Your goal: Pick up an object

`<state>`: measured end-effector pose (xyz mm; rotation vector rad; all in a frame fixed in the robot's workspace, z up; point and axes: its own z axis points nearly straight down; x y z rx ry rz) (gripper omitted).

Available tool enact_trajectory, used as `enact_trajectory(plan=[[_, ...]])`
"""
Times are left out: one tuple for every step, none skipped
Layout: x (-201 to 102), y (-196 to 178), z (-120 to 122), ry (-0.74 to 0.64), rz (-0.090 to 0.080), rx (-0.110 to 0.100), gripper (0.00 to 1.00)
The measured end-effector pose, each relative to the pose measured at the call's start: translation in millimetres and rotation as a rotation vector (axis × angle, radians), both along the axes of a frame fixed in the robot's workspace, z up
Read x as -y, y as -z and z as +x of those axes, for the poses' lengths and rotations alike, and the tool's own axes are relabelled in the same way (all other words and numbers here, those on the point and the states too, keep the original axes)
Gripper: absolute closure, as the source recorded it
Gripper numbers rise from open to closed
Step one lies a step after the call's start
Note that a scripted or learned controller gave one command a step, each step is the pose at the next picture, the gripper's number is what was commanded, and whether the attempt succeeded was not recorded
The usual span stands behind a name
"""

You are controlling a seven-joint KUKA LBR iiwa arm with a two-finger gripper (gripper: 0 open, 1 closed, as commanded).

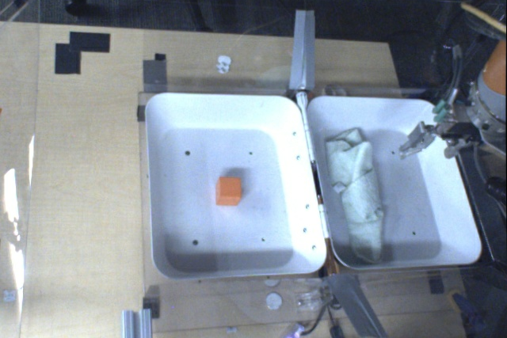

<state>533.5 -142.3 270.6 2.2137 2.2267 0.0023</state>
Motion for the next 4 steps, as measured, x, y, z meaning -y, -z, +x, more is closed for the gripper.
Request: enact_trajectory(plan=[[5.4, 138.9, 29.5, 0.032, 0.000, -0.001, 0.00], [-11.9, 178.0, 36.1, 0.164, 0.001, 0.013, 0.00], [-13.9, 165.5, 39.4, 0.163, 0.004, 0.022, 1.00], [-1.6, 175.2, 32.6, -0.038, -0.002, 0.024, 1.00]])
